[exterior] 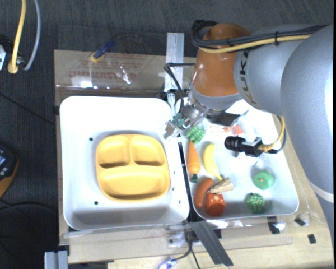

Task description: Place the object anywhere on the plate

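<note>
Camera view is looking down on the counter; nearest the lower edge, a red vegetable and a green knobbly piece are lying in the right bin; a carrot and a banana are resting just above them; the yellow plate is sitting in the left bin, centre-left; higher up, the pincer is hovering over the dividing rims beside a small green object; whether it is open or closed cannot be told.

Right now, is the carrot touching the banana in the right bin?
Apart. The camera view shows a strip of white bin floor between the carrot and the banana, which lie side by side.
</note>
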Available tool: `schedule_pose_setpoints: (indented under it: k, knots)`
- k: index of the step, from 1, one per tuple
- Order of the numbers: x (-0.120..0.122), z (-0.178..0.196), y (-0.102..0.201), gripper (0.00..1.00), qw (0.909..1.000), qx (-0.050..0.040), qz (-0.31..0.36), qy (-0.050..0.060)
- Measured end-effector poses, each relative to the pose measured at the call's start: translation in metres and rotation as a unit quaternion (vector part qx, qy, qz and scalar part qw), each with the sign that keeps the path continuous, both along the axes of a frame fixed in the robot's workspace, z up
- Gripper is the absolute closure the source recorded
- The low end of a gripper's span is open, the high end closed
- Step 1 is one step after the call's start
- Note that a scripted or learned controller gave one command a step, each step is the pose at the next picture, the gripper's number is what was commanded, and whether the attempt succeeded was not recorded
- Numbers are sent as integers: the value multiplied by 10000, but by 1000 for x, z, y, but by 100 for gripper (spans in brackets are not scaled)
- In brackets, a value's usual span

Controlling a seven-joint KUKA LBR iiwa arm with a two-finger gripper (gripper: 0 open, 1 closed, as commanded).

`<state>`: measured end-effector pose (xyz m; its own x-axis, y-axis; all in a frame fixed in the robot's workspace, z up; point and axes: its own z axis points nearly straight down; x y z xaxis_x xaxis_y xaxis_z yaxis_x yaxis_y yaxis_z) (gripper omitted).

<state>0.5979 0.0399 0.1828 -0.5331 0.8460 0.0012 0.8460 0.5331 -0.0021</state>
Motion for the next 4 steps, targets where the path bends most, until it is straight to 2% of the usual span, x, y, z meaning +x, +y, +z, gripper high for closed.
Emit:
schedule_pose_setpoints:
  k: [1,2,3,4]
  knots:
    - [-40,227,57,100,9990,-8,447,-22]
    - [-81,151,141,100,10000,-4,0,-2]
    - [-83,103,114,100,9990,-6,451,-6]
    - [-84,103,114,0,9990,-3,455,-6]
